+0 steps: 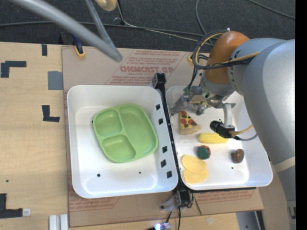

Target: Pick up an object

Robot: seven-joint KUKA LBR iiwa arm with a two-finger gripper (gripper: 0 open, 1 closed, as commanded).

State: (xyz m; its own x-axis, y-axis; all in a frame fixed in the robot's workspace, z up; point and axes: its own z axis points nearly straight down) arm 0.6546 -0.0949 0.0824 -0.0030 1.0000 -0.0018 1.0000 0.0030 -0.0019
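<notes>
A wooden desk [29, 128] carries cardboard [144, 66] under two white bins [76, 104]. The hand [192, 102] hangs over the right bin's far-left corner, just beyond the pizza slice [188, 123]; its grip cannot be told.

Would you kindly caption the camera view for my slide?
Gripper above pizza slice in right bin; green tray in left bin.
</notes>
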